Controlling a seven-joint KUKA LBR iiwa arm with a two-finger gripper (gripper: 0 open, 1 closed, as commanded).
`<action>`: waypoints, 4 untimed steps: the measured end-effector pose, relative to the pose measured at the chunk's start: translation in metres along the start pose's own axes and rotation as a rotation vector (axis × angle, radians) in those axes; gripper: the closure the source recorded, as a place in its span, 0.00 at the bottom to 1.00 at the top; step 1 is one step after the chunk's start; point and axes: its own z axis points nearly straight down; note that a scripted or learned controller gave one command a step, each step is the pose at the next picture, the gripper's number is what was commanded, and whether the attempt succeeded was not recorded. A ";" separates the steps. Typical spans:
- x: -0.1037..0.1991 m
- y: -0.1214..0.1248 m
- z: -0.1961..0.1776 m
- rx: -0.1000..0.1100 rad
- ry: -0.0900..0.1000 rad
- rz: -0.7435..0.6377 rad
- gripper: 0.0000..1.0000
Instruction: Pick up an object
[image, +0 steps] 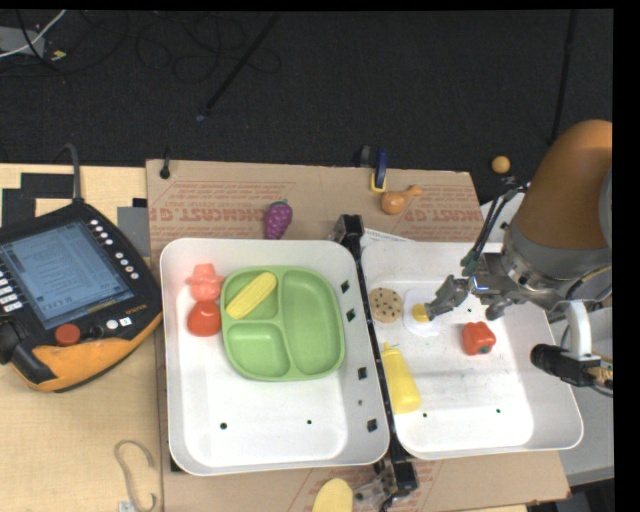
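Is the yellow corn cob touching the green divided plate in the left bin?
Touching. The camera view shows the yellow corn cob lying inside the upper left compartment of the green divided plate, resting on its surface.

Pretty plain setup: a light wood tabletop (70, 440) with a sheet of brown cardboard (320, 200) laid flat on it. Behind that it's all dark black cloth (300, 90), with a few loose cables (240, 50) draped over it.

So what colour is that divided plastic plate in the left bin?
Light green; the divided plastic plate shows clearly in the overhead camera view.
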 end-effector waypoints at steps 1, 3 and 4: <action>0.009 0.002 0.062 0.006 0.001 -0.002 0.00; 0.015 0.001 0.140 0.002 0.000 0.004 0.00; 0.012 0.000 0.129 0.002 0.000 0.014 1.00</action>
